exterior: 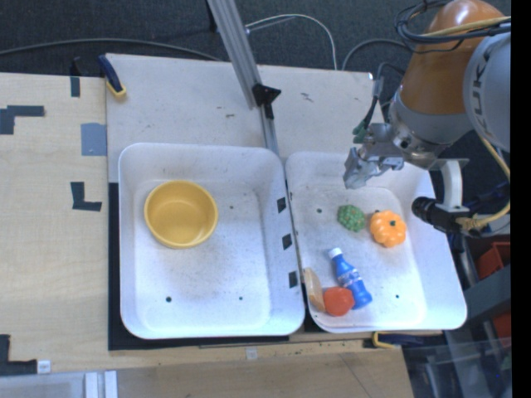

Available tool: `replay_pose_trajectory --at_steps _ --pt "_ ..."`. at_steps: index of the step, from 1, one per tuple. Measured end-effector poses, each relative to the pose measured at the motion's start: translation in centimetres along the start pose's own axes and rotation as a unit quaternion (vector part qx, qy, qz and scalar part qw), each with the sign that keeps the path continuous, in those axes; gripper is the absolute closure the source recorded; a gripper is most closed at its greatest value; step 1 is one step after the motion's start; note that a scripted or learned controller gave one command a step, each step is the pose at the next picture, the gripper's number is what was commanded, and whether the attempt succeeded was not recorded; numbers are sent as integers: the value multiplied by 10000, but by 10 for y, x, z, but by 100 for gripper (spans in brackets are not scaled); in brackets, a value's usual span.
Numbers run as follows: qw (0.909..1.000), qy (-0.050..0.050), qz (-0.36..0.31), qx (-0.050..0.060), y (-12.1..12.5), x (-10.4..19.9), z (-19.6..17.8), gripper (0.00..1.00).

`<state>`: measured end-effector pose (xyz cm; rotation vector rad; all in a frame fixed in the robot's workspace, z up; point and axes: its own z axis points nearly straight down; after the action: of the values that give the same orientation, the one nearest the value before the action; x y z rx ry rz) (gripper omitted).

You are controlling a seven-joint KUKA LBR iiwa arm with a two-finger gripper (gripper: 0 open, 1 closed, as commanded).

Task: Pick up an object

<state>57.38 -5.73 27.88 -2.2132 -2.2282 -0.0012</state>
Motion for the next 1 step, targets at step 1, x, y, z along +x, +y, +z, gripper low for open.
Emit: replay_pose_trajectory --at_steps 1 --pt "10000 -3 -1 6 11 54 5 100"
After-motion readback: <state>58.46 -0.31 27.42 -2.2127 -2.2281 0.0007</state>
